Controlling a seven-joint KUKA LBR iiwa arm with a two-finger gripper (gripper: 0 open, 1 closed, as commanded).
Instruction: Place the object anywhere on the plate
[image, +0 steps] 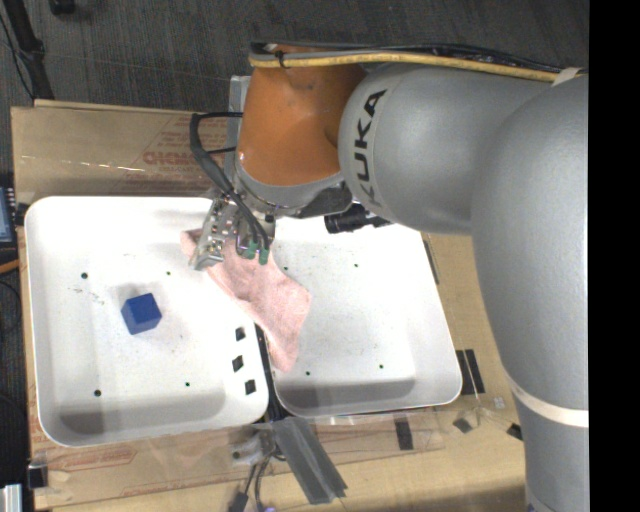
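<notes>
Cardboard (90, 150) lines the bench beneath two shallow white bins. Inside the left bin (60, 300), a blue cube (141, 312) sits on open white floor, well apart from the walls. A pink cloth (272, 300) drapes across the ridge where both bins meet, spilling into the right bin (390, 320). Directly above the cloth's upper end hangs the gripper (232, 240); whether its fingers are parted cannot be told.

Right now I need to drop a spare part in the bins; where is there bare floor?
Bare floor: the left white bin all round the small blue cube, and the right white bin right of the pink cloth. It is crowded at the shared rim, where the cloth lies under the gripper.
</notes>
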